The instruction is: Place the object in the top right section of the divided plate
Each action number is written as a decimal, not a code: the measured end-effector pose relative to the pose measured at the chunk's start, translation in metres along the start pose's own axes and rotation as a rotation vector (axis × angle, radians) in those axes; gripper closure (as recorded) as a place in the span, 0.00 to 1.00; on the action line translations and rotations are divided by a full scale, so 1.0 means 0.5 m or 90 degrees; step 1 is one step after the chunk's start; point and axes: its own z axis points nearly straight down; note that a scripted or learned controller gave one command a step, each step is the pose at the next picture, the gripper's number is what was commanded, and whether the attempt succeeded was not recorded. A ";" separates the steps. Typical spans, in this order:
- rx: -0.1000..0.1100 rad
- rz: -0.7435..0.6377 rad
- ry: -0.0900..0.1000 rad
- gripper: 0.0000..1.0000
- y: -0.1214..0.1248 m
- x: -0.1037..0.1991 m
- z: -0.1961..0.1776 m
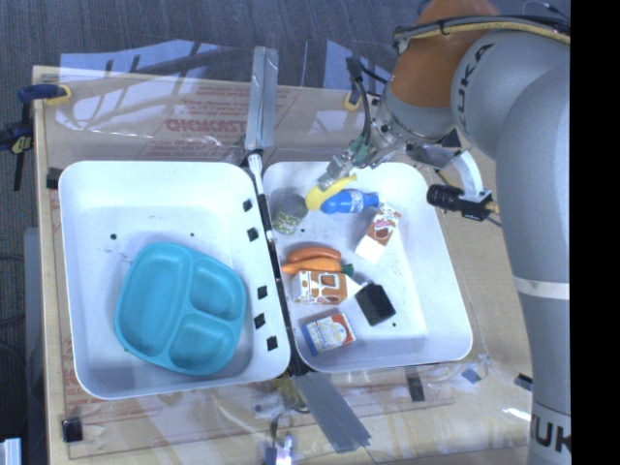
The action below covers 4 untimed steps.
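You can read "KUKA" on the arm (pixel 504 105). Your gripper (pixel 341 174) hangs over the right bin (pixel 441 289), just touching the yellow-and-blue object (pixel 339 201); its opening can't be made out. The blue divided plate (pixel 181 305) lies in the left bin (pixel 87 231), room around it.

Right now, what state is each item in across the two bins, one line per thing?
Blue divided plate: flat in the left bin, nothing on it.
Yellow and blue bottle: lying on its side in the right bin, under the gripper.
Carrot: lying flat.
Small can: against the left wall.
Black block: lying flat, apart from the cartons.
Gripper: low over the bottle; grasp cannot be told.
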 end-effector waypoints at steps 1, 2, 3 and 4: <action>0.001 -0.062 0.001 1.00 -0.055 0.154 -0.036; 0.000 -0.258 0.001 1.00 -0.129 0.273 -0.018; 0.001 -0.343 0.002 1.00 -0.214 0.353 0.028; 0.001 -0.430 0.003 1.00 -0.190 0.420 0.019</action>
